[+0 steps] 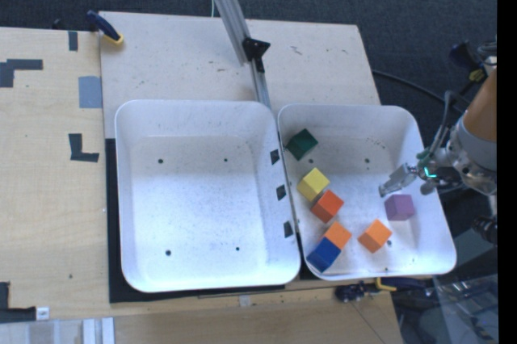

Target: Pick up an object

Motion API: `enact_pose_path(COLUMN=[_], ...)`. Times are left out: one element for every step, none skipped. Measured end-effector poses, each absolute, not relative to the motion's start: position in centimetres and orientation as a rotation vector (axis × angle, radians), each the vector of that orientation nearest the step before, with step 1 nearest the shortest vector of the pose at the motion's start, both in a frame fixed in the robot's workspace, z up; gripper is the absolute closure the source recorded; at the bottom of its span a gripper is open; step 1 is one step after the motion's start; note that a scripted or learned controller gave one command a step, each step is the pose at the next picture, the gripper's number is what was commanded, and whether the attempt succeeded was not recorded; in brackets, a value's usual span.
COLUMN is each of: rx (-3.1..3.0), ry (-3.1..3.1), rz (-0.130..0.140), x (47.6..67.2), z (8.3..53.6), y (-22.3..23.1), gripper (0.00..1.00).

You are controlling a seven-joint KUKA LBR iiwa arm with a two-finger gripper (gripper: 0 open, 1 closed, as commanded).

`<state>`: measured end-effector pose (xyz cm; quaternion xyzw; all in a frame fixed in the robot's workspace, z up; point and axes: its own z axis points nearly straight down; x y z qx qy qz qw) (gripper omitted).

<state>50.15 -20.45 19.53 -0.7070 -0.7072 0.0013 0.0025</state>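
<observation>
White plastic is what you have under the camera: two shallow bins side by side on a pale wooden bench. Your left bin (198,197) shows a speckled floor, and all the blocks lie in the right bin (355,120). Look there and you find a dark green cube (302,144) near the back left, a yellow cube (313,183) below it, and a red-orange cube (327,205) touching the yellow one at its lower right. Nearer the front edge you see an orange cube (338,235) sitting against a blue cube (324,254), and a second orange cube (375,236) a little apart to their right. A purple cube (399,207) lies close to the right wall.

Your gripper (401,181) reaches in over that right wall, with the grey arm and its orange band at the frame's edge. It hangs just above and left of the purple cube, and you cannot tell whether it is parted or closed; no block is seen in its grasp.

A grey metal rail (230,7) slants down from the top to the seam between the bins
</observation>
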Motion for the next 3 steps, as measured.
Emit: enact_pose_path(rx=[-2.219,-2.215,-2.236], ry=[-2.222,-2.218,-2.235], rz=[0.001,0.007,-0.007], x=[50.2,50.4,50.9], z=[19.7,13.3,11.7], y=[-20.5,-20.0,-20.5], gripper=[0.0,0.0,0.0])
